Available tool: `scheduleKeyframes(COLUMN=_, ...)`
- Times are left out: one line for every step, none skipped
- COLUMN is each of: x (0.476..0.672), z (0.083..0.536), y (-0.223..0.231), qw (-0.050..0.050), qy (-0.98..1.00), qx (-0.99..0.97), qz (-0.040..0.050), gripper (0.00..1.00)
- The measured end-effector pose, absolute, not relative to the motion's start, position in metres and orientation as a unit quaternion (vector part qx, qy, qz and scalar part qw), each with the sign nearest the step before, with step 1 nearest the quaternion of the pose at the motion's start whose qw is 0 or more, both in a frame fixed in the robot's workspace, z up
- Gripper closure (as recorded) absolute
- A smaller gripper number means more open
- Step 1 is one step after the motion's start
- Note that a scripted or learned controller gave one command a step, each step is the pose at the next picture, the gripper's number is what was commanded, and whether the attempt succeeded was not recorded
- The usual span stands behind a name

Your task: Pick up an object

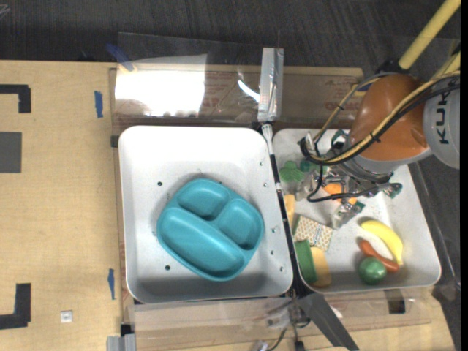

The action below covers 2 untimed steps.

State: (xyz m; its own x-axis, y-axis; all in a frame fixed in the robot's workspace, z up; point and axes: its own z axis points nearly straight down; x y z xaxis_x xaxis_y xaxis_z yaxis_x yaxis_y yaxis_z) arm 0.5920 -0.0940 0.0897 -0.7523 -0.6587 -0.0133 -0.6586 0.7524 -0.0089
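Observation:
My gripper (338,196) is low in the right bin (423,232), under the orange wrist band and a tangle of cables. A small orange piece (333,189) sits right at the gripper; whether it is held is unclear. A yellow banana (384,236) lies to the lower right of the gripper, with an orange-red item (376,250) and a green ball (371,270) beside it. A checked square pad (313,234) lies to the lower left. Green pieces (292,171) rest near the bin's back left.
The left bin (146,152) holds a teal divided plate (210,227). A green item (304,260) and a yellow item (319,265) lie along the right bin's front left edge. A metal divider strip (270,86) stands behind the bins. Brown bench surface lies to the left.

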Motion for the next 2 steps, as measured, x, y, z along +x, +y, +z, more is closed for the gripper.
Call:
scheduleKeyframes(x=0.596, z=0.104, y=-0.092, qw=0.015, qy=0.936, qx=-0.353, qz=-0.0034, gripper=1.0)
scheduleKeyframes(x=0.647, z=0.252, y=-0.066, qw=0.008, qy=0.935, qx=-0.355, qz=-0.0026, gripper=1.0)
